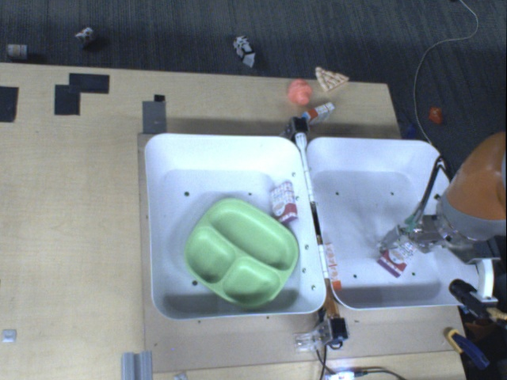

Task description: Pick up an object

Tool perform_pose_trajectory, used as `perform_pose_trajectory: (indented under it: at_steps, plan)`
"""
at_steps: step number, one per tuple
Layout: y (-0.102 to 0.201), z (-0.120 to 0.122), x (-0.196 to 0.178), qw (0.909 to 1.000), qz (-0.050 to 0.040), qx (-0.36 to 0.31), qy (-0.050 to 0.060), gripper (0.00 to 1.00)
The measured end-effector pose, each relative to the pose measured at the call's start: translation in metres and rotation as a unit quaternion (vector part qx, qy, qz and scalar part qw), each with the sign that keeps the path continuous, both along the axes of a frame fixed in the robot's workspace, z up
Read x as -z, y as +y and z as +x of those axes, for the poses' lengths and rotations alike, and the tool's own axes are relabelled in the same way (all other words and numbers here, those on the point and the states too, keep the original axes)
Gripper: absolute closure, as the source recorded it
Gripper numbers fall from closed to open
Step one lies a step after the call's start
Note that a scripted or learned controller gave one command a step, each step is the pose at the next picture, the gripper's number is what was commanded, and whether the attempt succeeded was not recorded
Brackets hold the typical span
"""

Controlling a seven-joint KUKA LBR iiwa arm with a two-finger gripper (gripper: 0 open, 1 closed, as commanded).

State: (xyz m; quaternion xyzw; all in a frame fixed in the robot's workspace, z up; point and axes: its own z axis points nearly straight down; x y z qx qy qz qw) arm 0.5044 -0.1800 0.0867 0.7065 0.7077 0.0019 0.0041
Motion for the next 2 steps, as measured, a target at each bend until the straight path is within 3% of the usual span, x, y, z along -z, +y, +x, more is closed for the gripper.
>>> perform_pose_trajectory:
  at_steps: [1, 2]
  plan:
    - [0.000, 0.002, -0.011, 1.0000, -0.0008, 0.000, -0.003, 1.00]
    - [0.080, 0.020, -0.134, 1.0000, 0.0018, -0.002, 0.001, 1.00]
